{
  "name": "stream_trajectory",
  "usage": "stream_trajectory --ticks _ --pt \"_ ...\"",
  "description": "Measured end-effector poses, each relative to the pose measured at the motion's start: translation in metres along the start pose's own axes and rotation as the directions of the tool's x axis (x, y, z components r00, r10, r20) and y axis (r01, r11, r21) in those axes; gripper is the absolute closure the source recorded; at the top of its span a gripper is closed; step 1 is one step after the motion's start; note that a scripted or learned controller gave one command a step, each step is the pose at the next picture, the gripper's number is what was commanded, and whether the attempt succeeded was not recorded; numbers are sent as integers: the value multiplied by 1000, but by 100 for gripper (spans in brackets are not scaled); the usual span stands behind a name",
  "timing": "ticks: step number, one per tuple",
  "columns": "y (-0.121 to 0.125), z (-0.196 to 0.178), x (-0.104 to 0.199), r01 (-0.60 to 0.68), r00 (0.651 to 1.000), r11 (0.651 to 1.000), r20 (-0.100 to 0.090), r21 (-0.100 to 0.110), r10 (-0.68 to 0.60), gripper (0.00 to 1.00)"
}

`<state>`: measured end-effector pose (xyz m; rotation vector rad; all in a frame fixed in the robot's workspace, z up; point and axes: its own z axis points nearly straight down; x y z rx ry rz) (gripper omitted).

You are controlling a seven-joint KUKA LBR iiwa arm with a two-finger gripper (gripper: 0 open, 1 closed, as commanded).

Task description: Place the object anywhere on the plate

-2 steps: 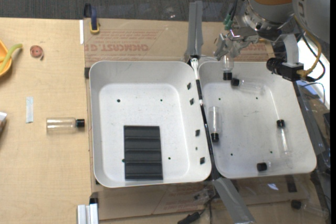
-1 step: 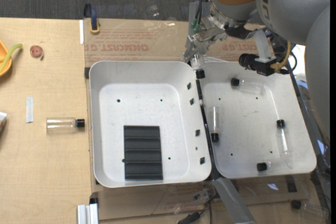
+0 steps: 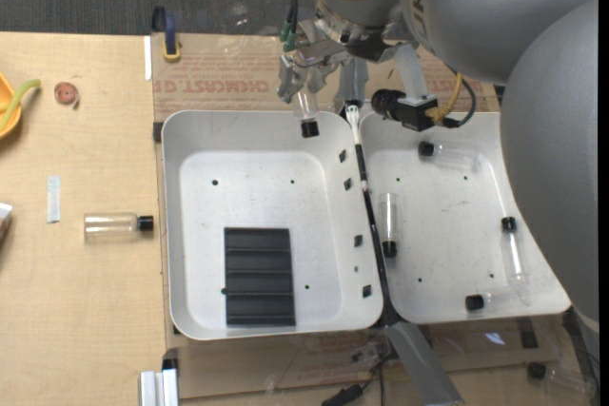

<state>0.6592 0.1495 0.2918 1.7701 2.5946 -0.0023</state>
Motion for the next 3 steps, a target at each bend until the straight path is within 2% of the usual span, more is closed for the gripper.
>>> stream_trajectory --ticks 1,2,3 --pt "20 29 52 175 985 985 -1 3 -175 100" --pt "20 29 52 176 984 984 0 2 -176 0" --pt "-42 -135 21 69 998 998 0 0 -69 0"
